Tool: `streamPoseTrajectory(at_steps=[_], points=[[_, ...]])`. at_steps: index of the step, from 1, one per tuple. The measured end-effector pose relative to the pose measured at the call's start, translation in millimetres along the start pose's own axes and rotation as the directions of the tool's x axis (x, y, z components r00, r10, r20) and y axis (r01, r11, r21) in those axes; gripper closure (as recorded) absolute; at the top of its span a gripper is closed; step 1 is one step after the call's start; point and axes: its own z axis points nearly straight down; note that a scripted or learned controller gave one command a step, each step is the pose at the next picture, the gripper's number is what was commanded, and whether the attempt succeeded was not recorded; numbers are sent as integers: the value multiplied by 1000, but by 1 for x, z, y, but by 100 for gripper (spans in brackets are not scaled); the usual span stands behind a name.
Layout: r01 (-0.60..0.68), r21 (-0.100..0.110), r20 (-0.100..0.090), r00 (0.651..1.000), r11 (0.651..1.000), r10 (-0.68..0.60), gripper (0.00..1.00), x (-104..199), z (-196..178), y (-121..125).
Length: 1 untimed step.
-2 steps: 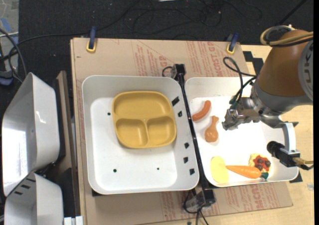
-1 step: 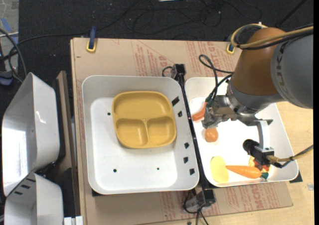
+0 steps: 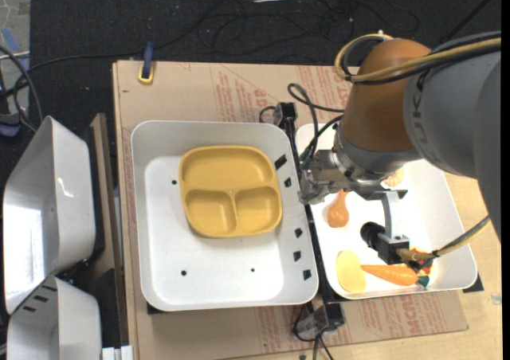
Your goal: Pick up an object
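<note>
Right of centre in the frame, the gripper (image 3: pixel 327 185) is seen over the upper left part of the right bin (image 3: pixel 460 223), close to the wall shared with the left bin (image 3: pixel 147 191). Whether it is spread or pressed together cannot be told, since it is covered from above by the arm (image 3: pixel 446 103); nothing can be said to be held.

Just below it a pale orange pear-shaped piece (image 3: pixel 339 209) lies on the bin floor, and this is judged the likeliest target. For a sound pick, the gripper would best be centred over the wider body of the piece rather than its narrow neck, then lowered fully before closing, with the nearby bin wall kept clear.

Lower in the same bin a toy carrot (image 3: pixel 389 275) lies just beside a yellow rounded piece (image 3: pixel 349 271). A yellow divided plate (image 3: pixel 231 191) sits in the left bin.

Much of the right bin's upper part is hidden by the arm, and the carrot's right end is too small to be made out.
</note>
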Motion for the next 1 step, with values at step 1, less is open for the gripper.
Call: streamPoseTrajectory(at_steps=[1], points=[[0, 1, 0, 1000, 1000, 0, 100, 49, 7, 5]])
